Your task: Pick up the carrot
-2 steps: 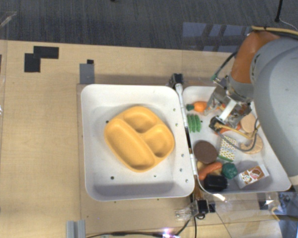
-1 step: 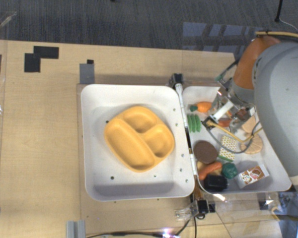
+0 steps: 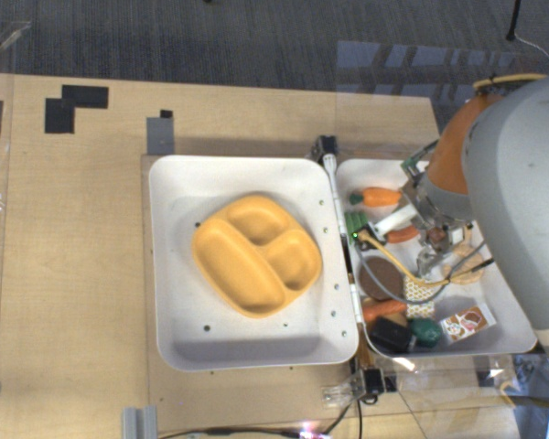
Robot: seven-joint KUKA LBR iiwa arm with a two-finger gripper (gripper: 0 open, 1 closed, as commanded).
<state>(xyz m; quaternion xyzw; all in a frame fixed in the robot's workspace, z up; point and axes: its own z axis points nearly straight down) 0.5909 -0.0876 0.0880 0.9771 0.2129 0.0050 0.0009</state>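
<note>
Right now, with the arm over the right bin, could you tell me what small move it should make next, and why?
Probably a short shift toward the bin's far end. The claw hangs over the clutter in the middle of the right bin, while the carrot lies apart from it, near the far left corner. Its fingers are hard to make out, so centre above the carrot before descending.

Occlusions, right bin
Right bin (image 3: pixel 494 337) far side is covered by the arm (image 3: pixel 522 190), itself cut off at the frame edge. Gripper (image 3: pixel 430 245) fingers are lost in clutter; small items by the carrot (image 3: pixel 381 196) are unresolved.
</note>
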